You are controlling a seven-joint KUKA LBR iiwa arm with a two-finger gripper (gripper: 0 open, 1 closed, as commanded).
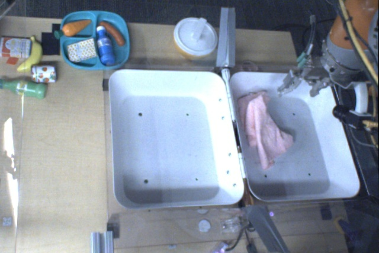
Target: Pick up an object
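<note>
A crumpled pink cloth lies on the left side of the right white bin, close to the divider. My gripper hangs over the bin's far right part, up and to the right of the cloth and apart from it. Its two fingers spread wide, open, with nothing between them. The arm with its orange band reaches in from the right edge.
The left white bin sits beside the right one. Behind the bins stand a white lidded cup and a blue divided tray holding toy food. A banana, a can and a green bottle lie at the far left.
</note>
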